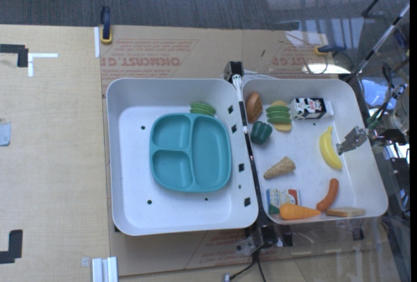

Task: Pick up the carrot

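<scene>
1. Camera view: looks down on two shallow white plastic bins side by side, left white bin [124,163] and right white bin [365,144]
2. Small orange tapered toy-like carrot [300,211] lying flat in right white bin, close to its near wall, long axis roughly across the view
3. Touching or just beside small white printed carton [283,197] on its left; red-orange sausage-shaped piece [329,194] just beside on the right, tan flat bread slice [346,212] near its tip
4. Judged light, stiff and smooth, probably plastic; not fragile, but rounded and tapered, so likely to slide or roll out of a pinch
5. Best taken across the thick middle, jaws closing across the short axis; thin tip best avoided, little room on the carton side
6. Grey two-finger gripper [350,141] up at the right side of right white bin, just beside yellow curved banana [329,149], well apart from the carrot
7. Too small and blurred to read as open or closed: cannot tell; nothing seen held, no contact with the carrot
8. Teal three-compartment plate [191,151] in left white bin, not involved
9. Judged: pick not yet begun, approach down to the near wall needed next
</scene>
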`<state>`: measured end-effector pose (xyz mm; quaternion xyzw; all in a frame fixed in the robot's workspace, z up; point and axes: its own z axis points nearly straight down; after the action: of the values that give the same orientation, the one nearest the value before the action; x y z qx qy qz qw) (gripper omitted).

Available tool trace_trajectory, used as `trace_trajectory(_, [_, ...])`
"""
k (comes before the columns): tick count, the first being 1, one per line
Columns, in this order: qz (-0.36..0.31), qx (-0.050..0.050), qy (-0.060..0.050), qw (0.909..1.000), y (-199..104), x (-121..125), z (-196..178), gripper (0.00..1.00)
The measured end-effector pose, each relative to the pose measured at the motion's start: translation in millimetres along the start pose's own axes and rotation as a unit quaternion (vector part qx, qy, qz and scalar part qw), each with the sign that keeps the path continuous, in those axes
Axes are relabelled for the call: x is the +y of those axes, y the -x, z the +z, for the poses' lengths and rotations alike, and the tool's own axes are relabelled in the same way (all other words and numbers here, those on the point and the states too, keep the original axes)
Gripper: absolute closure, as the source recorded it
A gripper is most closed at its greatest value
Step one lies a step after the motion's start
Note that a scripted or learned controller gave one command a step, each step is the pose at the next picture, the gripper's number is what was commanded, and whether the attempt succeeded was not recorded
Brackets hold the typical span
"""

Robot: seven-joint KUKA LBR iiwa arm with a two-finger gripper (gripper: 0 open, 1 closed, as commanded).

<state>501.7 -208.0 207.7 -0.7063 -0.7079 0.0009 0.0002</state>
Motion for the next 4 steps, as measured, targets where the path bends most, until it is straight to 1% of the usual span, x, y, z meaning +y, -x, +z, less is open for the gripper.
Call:
trace_trajectory(1, [0.151, 0.001, -0.002, 0.9886, -64, -24, 70, 0.0])
trace_trajectory(2, [0.078, 0.001, 0.0, 0.9969, -113, -23, 87, 0.0])
trace_trajectory(3, [0.124, 0.0, -0.001, 0.9922, -93, 30, 116, 0.0])
trace_trajectory(4, [0.212, 0.0, -0.001, 0.9772, -100, 134, 116, 0.0])
